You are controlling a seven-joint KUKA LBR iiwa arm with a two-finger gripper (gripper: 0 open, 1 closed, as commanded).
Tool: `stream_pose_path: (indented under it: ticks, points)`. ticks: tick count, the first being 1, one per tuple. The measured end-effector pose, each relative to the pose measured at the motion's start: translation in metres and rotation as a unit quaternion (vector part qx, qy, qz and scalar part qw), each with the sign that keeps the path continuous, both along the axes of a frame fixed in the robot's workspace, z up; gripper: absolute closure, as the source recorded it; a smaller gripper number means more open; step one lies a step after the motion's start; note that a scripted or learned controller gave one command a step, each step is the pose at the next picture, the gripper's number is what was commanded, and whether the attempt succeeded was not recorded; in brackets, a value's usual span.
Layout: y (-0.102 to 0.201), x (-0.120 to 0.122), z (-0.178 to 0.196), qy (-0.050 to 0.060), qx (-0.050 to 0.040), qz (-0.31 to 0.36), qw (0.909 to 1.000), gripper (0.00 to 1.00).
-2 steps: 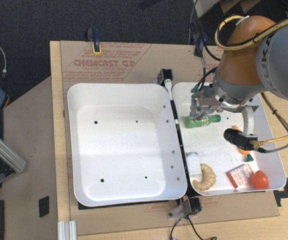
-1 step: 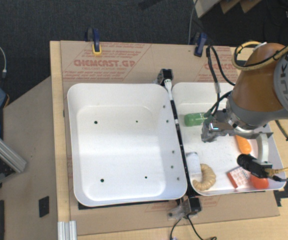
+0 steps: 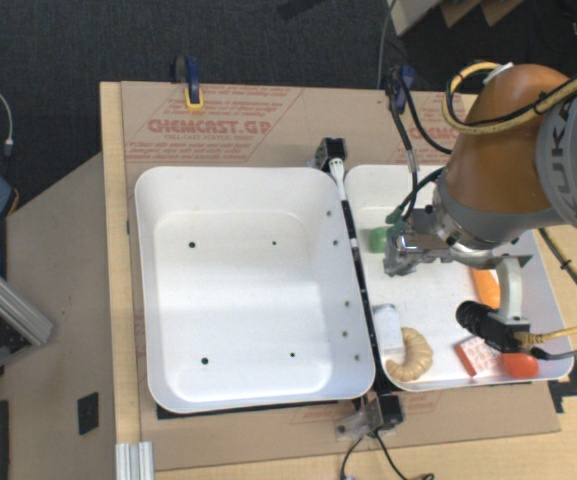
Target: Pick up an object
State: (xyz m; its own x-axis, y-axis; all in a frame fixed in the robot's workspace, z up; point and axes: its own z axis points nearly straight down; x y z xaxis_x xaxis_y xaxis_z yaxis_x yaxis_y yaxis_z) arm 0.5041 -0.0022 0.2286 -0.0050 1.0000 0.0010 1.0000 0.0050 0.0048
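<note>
Two white bins are sitting side by side on the brown board (image 3: 218, 118) I'm watching from above: one left bin (image 3: 168, 348) and one right bin (image 3: 438, 298). One arm (image 3: 508, 138) is reaching in from the right, its fat orange band hanging over the right bin.

I'm counting six loose things in the right bin, one of each:
- a tan crescent-shaped piece (image 3: 413, 356) is lying at the near edge
- a white lump (image 3: 386, 321) is sitting just above it, against the wall between the bins
- an orange piece (image 3: 486, 288) is poking out under the wrist
- a red box (image 3: 476, 358) and a red-orange ball (image 3: 519, 365) are sitting in the near right corner, just beside each other
- a green object (image 3: 376, 238) is lying by the dividing wall

The gripper (image 3: 405, 255) is hanging low over the right bin. The green object is sitting just beside it, on its left and slightly farther back. I'm not seeing anything gripped, and honestly I can't tell whether the gripper is open or closed from this angle.
</note>
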Motion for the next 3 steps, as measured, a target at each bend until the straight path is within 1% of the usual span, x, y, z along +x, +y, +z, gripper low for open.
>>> stream_pose_path:
  ticks: [1, 2, 3]
  points:
    - [-0.050, -0.025, 0.067, -0.002, -0.0016, -0.005, 1.0000, 1.00]
    - [0.040, -0.025, 0.040, 0.005, 0.0011, 0.002, 1.0000, 1.00]
    - [0.092, -0.023, 0.178, -0.006, 0.0024, 0.002, 1.0000, 1.00]
